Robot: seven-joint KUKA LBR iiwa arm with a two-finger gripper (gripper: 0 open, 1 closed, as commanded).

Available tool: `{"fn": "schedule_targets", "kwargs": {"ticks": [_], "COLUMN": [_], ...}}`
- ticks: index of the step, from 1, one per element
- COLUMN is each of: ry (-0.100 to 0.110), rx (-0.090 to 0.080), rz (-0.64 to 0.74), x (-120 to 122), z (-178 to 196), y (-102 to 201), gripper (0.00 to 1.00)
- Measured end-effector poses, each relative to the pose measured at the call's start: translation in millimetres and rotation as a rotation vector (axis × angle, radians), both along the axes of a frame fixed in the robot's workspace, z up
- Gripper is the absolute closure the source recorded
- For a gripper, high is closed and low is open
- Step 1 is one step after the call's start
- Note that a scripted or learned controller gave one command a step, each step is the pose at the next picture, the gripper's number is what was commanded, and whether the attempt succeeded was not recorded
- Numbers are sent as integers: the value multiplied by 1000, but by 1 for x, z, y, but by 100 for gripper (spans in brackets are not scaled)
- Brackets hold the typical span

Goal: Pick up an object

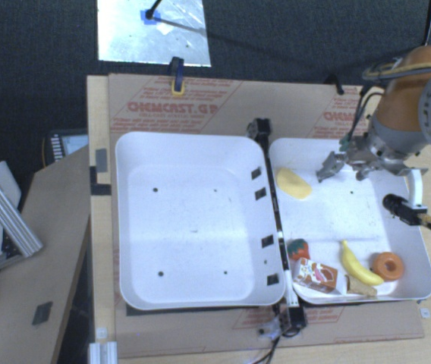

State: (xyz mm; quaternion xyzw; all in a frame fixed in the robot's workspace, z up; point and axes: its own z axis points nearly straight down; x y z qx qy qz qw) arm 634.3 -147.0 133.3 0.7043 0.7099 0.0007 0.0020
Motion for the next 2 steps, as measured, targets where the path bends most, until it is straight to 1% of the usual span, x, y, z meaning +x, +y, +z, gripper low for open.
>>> {"fn": "schedule_targets", "kwargs": {"ticks": [1, 2], "ry": [5, -2], "rx": [3, 1], "rz": [0, -1], "x": [-4, 31], "z": [-50, -47], "y": [48, 41], "gripper": [0, 0]}}
